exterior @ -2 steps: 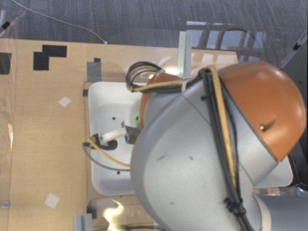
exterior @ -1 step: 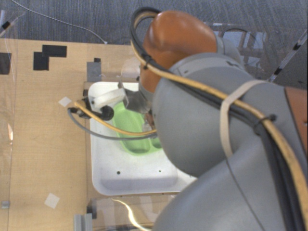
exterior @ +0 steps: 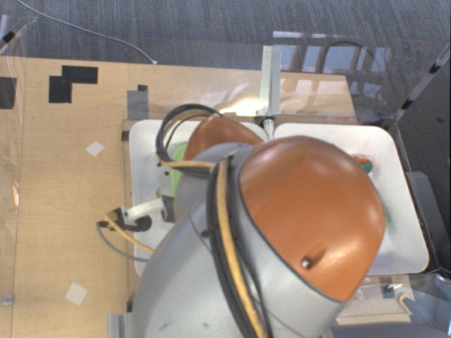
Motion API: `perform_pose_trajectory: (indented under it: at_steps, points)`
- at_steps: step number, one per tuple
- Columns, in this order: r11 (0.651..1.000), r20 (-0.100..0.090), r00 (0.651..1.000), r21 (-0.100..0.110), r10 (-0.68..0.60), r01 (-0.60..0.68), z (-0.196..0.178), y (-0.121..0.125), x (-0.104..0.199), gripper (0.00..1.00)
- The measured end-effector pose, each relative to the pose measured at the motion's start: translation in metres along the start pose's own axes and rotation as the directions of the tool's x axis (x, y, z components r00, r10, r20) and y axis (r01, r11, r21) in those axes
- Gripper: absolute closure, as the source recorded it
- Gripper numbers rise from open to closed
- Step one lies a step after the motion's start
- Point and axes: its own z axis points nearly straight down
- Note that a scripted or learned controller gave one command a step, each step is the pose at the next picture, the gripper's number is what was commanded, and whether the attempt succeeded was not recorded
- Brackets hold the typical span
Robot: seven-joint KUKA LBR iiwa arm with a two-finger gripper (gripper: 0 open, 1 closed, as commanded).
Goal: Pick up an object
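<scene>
Wooden worktop (exterior: 63, 189) carries both bins; arm (exterior: 282, 224) looms over left bin (exterior: 141, 153), gripper state cannot be told, no pickup evident yet.

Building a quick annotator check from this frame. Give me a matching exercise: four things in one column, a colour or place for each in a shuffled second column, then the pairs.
Things
1. arm's large dome
2. right bin
3. black squares
4. cable loop

Descriptions
A. white, its rim showing at the view's right
B. orange, in the view's centre
C. black, arching over the left bin's far end
D. on the wooden bench top at upper left

Pairs: 1-B, 2-A, 3-D, 4-C
</scene>
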Motion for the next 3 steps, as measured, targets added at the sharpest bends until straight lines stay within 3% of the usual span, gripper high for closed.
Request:
perform_pose_trajectory:
  at_steps: [1,2,3]
  points:
    - [0.982,0.006,0.982,-0.004,-0.187,0.187,-0.062,0.002,0.032,1.00]
    - [1.000,0.006,1.000,-0.005,0.002,-0.002,-0.105,-0.005,0.000,1.00]
    - [1.000,-0.004,1.000,0.000,-0.015,0.015,-0.273,-0.001,0.004,1.00]
